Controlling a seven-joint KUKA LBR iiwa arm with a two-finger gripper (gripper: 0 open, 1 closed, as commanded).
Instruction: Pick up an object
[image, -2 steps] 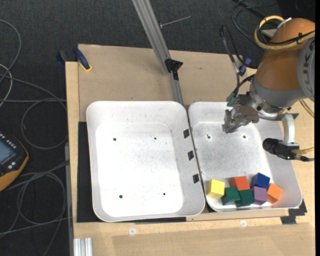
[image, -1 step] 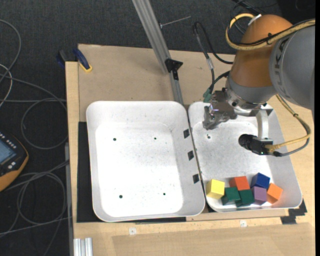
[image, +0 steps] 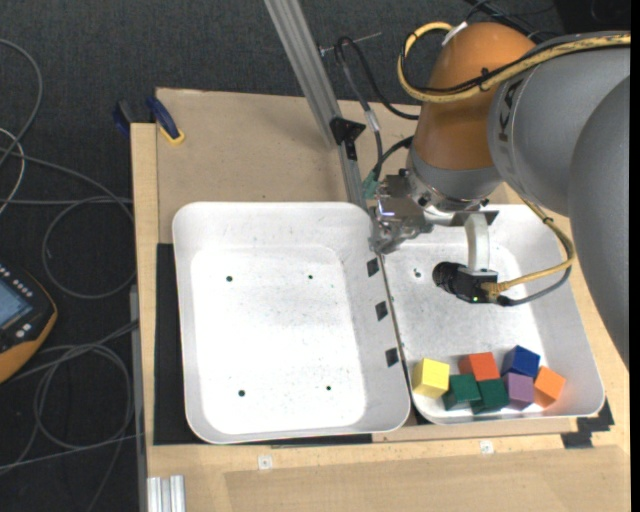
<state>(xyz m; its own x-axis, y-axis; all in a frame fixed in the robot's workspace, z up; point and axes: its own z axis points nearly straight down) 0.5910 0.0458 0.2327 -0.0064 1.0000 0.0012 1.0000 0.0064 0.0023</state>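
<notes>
Gripper (image: 385, 232) sits over far left corner of right bin (image: 440, 330), right at seam with left bin (image: 270, 330), well apart from blocks. Honestly can't tell how open it is or if it's got anything, too murky there. Blocks all bunched along near edge of right bin: yellow block (image: 433, 376) at left end, green blocks (image: 463, 389) beside it, red block (image: 481, 365) behind those, then purple block (image: 520, 387), blue block (image: 522, 360), orange block (image: 549, 383) toward near right corner.

Tan bench (image: 250, 140), on it a white left bin (image: 270, 330) just beside a white right bin (image: 425, 320)
</notes>
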